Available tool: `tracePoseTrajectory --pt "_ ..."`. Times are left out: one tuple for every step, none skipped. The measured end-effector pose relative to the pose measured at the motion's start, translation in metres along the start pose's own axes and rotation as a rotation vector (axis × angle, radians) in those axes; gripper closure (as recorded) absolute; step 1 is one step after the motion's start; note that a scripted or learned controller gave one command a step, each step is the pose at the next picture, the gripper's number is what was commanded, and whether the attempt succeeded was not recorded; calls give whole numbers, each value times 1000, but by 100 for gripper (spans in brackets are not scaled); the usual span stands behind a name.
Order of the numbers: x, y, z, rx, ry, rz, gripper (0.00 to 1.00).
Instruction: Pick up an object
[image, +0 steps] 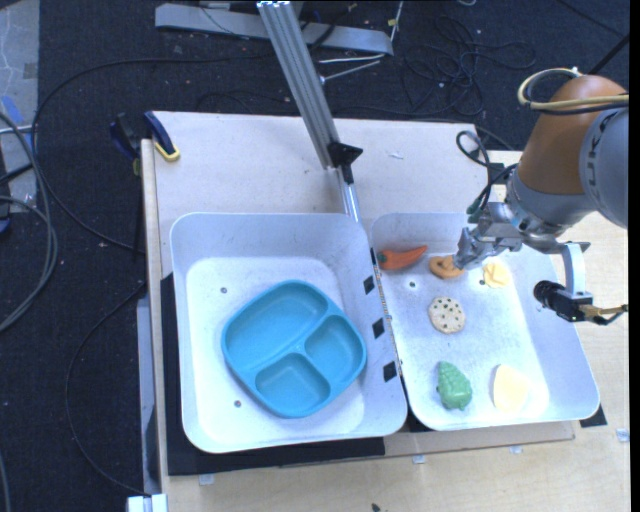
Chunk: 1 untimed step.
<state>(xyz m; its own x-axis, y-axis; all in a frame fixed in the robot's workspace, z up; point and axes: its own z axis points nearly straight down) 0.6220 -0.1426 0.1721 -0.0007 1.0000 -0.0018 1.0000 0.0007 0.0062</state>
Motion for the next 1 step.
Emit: tracePoseTrajectory --pt "0 2 -42 -1 0 -1 100"
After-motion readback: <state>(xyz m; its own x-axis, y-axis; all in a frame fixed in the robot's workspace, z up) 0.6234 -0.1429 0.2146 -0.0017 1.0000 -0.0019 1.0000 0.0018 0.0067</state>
